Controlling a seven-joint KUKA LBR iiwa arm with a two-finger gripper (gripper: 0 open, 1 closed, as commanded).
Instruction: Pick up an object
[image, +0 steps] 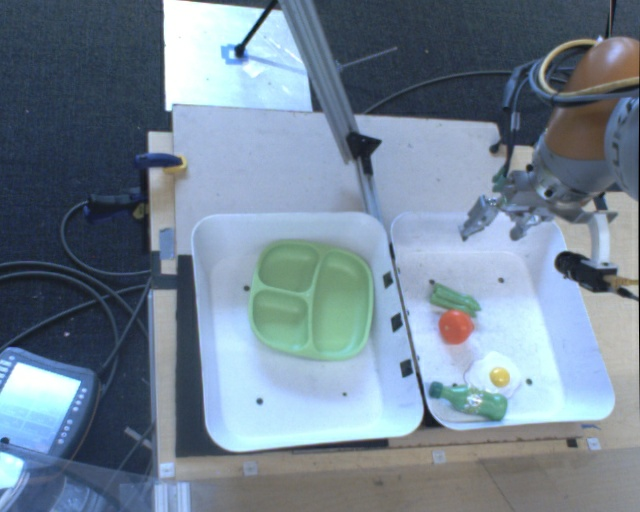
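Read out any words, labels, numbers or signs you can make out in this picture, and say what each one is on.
No text can be read.
The pendant's lit screen at lower left is too blurred to read.
The green bottle in the right bin shows no legible label.
The green tray carries no markings.

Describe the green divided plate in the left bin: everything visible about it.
The green plate is a pale lime tray, plastic by its look, with rounded corners and a raised rim. Ridges split it into three compartments: one large on the right, two smaller on the left. All three look bare. It lies flat and right side up on the floor of the left bin, in the upper middle, turned slightly off square to the walls. Nothing touches it but the bin floor.
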